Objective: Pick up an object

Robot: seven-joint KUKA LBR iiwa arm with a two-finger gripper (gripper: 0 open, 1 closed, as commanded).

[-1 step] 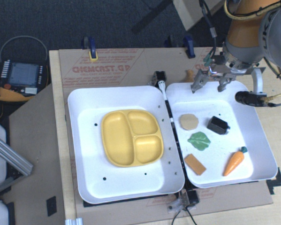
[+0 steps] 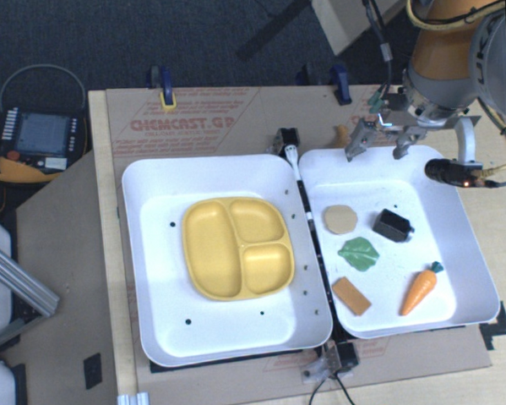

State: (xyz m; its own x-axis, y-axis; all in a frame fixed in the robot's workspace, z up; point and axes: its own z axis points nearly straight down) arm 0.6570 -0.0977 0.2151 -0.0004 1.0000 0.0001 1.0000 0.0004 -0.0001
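Over the right bin's (image 2: 457, 229) 12 o'clock rim hangs the gripper (image 2: 375, 145), fingers spread wide, nothing btwn them. Approach step, I'd say. Candidates lie below toward 6: tan disc (image 2: 340, 219), black block (image 2: 393, 225), green leaf (image 2: 358, 254), carrot (image 2: 419, 289). Next: descend over one, close.

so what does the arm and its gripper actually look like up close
The arm is grey with a broad orange band above the wrist. Black cables loop beside it. The gripper is small and metallic grey, with two slim fingers hanging from a cluttered silver wrist block.
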